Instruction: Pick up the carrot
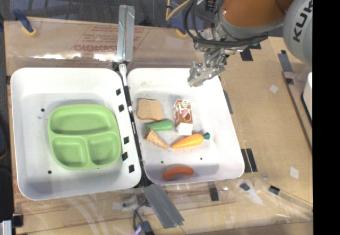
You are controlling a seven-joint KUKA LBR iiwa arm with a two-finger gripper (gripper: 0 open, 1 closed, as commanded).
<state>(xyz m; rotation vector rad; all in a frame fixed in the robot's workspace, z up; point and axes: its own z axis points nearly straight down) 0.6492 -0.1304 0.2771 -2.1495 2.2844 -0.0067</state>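
In the right bin [228, 138], the carrot [188, 141] lies flat near its middle, touching a milk carton [183, 116] and close to a cone [156, 138], while the gripper [202, 75] hangs empty over the far rim, presumably before descending.

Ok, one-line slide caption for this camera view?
Gripper hovers over the right bin's far edge; carrot lies untouched among toy foods.

Arm reaches in from right, tool [202, 75] pointing down.
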